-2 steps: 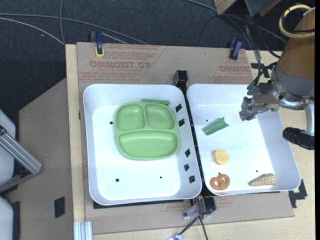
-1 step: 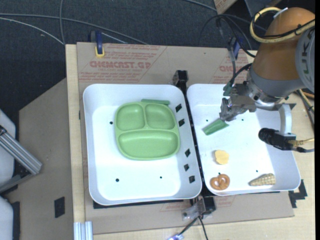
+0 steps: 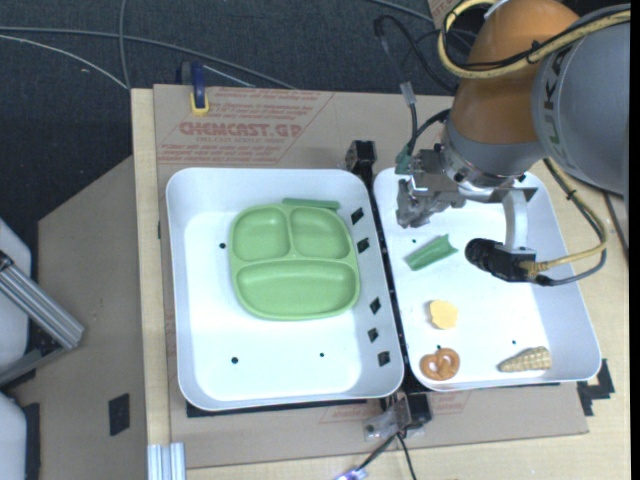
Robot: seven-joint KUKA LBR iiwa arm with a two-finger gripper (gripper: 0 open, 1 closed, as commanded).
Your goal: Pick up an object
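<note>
The bench (image 3: 150,268) bears two white bins (image 3: 200,298) side by side.

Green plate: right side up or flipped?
Right side up. The green plate lies flat in the left bin with its three hollows facing the camera, raised dividers between them, nothing in them.

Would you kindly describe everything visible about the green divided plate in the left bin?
The green divided plate is pale green, looks like moulded plastic, and is a rounded square with three compartments: two small ones at the far side and one wide one nearer the camera. It lies flat, right way up, in the middle of the left bin. A darker green strip shows along its far edge.
</note>
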